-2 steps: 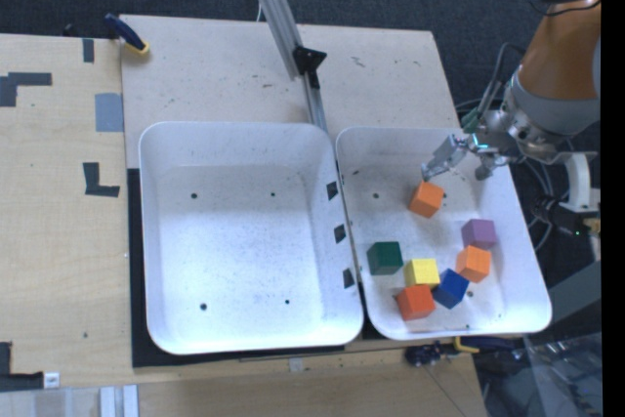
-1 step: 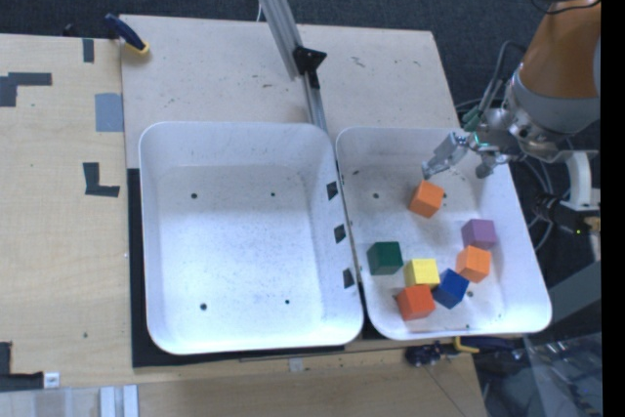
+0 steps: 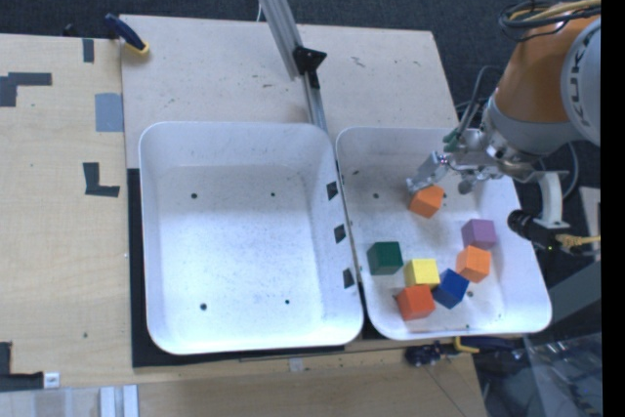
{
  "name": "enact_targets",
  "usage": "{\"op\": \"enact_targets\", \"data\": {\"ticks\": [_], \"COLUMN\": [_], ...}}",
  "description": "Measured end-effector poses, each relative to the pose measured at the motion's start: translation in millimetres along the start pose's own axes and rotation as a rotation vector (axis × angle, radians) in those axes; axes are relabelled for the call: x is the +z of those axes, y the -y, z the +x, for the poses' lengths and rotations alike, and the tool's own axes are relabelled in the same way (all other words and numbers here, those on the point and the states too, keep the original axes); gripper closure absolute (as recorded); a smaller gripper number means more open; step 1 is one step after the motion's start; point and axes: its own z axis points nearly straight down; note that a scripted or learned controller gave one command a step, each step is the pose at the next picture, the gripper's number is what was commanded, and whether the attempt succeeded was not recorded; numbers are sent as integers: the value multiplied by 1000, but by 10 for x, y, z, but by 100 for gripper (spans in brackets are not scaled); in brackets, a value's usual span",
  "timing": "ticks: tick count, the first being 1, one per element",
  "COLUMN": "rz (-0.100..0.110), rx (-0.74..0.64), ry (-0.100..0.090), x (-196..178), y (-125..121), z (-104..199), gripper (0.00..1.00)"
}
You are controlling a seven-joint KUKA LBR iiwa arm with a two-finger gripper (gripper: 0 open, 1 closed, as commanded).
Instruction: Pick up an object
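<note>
**Gripper poised over an orange block in the right bin**

The gripper (image 3: pixel 431 179) hangs low inside the right bin (image 3: pixel 508 308), at the end of a grey arm (image 3: pixel 547 93) with an orange band that reaches in from the right. Its metal tip sits directly above an orange block (image 3: pixel 426 201) and appears to touch the block's top edge. The slanted overhead view does not show whether the fingers are apart, together, or clamped on the block, so I cannot tell if it is held. The block seems to sit slightly tilted, near the bin floor, apart from the other pieces, which probably makes it the easiest target for a pick.

The right bin holds the rest of the blocks, clustered toward its near end: a green block (image 3: pixel 385 257), a yellow block (image 3: pixel 422 271), a red block (image 3: pixel 415 302), a blue block (image 3: pixel 450 289), a second orange block (image 3: pixel 474 263) and a purple block (image 3: pixel 479 232). Yellow, red and blue crowd together, touching or nearly so.

The left bin (image 3: pixel 156 161) lies just beside the right one, their rims meeting in the middle; its floor shows only faint dark speckles.
</note>
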Motion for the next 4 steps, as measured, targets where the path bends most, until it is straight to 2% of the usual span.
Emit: {"op": "enact_targets", "data": {"ticks": [1, 2, 3, 4], "rz": [2, -28, -26, -11], "rx": [0, 0, -1, 1], "ry": [-1, 9, 9, 2], "x": [652, 807, 729, 155], "y": [4, -63, -57, -50], "z": [6, -23, -19, -116], "gripper": [0, 0, 100, 100]}}
